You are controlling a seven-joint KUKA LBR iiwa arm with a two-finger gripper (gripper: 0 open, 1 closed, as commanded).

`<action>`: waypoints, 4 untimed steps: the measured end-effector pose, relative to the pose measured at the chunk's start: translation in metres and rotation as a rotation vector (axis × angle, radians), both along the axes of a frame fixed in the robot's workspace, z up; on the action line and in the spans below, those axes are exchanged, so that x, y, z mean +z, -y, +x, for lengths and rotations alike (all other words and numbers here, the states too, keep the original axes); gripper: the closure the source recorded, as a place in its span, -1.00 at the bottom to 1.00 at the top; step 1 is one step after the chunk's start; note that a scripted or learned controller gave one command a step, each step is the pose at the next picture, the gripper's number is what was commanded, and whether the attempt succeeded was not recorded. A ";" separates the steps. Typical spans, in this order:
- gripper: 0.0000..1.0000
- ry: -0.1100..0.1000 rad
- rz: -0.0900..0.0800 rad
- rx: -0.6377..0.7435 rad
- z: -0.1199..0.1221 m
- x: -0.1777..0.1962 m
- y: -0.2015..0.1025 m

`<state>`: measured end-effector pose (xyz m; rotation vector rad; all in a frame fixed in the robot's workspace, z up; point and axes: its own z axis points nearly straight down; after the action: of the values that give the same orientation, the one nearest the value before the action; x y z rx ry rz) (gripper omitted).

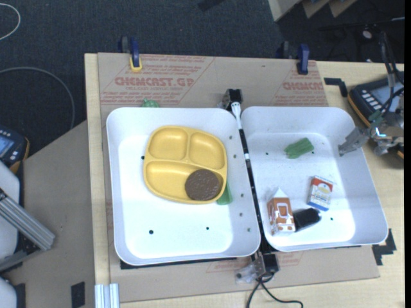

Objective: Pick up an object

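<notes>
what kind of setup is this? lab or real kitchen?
Looks like a robot lab bench, not a kitchen: two white bins on a board clamped with blue clamps, toy-like items such as a yellow divided plate and small cartons, loose cables, dark carpet.

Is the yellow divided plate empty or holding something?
Holding something: a brown round patty lies in the near compartment of the yellow plate; the two far compartments look bare.

Two white bins (128, 191) (359, 191) — one yellow tray (173, 159), one brown disc (203, 185), two cartons (280, 214) (321, 192).
</notes>
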<state>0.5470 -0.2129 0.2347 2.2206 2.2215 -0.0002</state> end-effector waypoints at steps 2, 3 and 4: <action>-1.00 0.003 0.002 0.007 -0.070 0.222 -0.133; 1.00 0.006 -0.002 0.002 -0.067 0.231 -0.129; 1.00 -0.015 0.003 0.003 -0.069 0.107 -0.171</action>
<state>0.4781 -0.0423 0.3414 2.2256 2.2338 -0.0134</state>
